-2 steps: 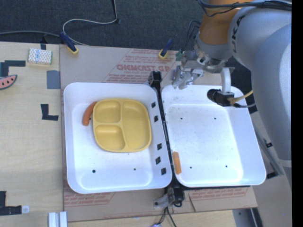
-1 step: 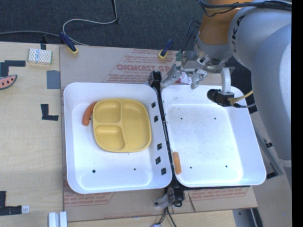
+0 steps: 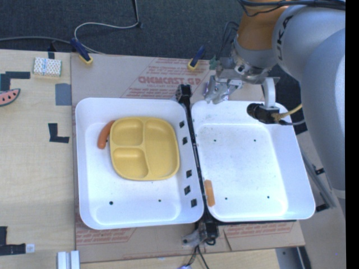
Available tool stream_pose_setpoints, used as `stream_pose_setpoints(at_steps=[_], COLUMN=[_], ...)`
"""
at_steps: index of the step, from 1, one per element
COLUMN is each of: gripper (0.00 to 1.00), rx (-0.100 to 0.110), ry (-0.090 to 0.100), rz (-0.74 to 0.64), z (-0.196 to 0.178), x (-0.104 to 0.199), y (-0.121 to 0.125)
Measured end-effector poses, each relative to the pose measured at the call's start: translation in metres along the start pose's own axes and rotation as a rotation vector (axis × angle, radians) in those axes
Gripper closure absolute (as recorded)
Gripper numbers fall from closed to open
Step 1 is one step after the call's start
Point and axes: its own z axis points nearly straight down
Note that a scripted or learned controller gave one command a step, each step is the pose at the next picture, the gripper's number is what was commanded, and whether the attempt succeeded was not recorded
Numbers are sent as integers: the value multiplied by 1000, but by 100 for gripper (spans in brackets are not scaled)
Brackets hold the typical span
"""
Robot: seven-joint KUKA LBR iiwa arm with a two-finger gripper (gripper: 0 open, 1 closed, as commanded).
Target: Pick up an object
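A single fixed camera looks down at a slant from above the worktop, far enough off to take in both shallow white bins side by side: the left bin at centre-left of the frame, the right bin at centre-right. The worktop's far edge runs across the upper part of the frame, with dark floor beyond it. The near edge falls at the bottom of the frame. The grey-and-orange arm enters from the upper right, looming large and close to the lens.
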Motion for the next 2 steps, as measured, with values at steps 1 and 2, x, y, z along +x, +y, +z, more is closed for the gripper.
stream_pose_setpoints(at_steps=[1,2], gripper=[0,100], rx=[0,1], ry=[-1,1], rz=[0,-1], z=[0,-9], x=[0,1], y=[0,0])
